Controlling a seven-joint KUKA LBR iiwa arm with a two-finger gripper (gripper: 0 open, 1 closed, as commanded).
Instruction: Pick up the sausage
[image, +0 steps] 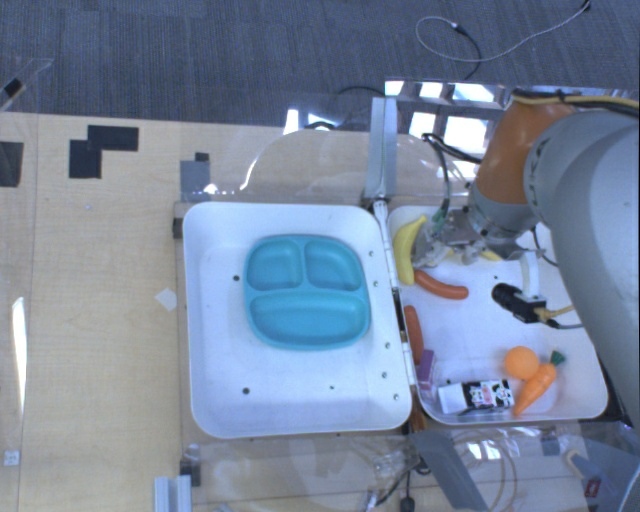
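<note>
The sausage (441, 286) lies in the right bin (590, 395) near its upper left corner, just below and slightly toward the camera from the tool (447, 240), with its long axis running left-to-right at a slight downward slant. The arm (560, 170) reaches in from the right, wrist pitched down over the banana (404, 250). The tool's finger state cannot be determined here.

Glossy, smooth skin on the sausage (441, 287), looks like plastic, and the banana (404, 250) just beside it has the same slick shine. Left of the sausage, the blue tray (304, 292) reads as smooth moulded plastic inside a matt white bin (215, 330), all on a pale wood-look desk (90, 300).
</note>
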